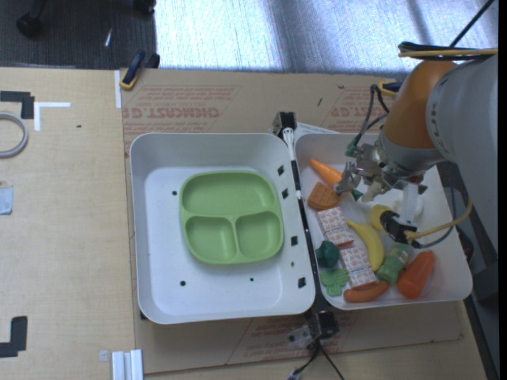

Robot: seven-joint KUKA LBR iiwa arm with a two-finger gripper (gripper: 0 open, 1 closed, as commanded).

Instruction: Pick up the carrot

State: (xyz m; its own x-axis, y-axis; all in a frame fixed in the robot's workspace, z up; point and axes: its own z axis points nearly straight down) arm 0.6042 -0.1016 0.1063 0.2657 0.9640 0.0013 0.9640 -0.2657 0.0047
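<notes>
An orange tapered carrot (325,169) lies in the upper left of the right bin (444,291), its thin end pointing up-left. My gripper (359,185) hangs just right of the carrot's thick end, low over the bin. Its fingers stand apart, and I see nothing between them. The left fingertip (346,184) is close to the carrot's end; whether it touches I cannot tell. The grey arm with its orange band (416,105) comes in from the upper right.
The right bin also holds an orange wedge (321,196), a banana (368,242), wrapped bars (341,228), green pieces (329,256), a second orange vegetable with a green top (414,274) and a red-orange piece (366,293). A green divided plate (232,216) lies in the left bin (150,236).
</notes>
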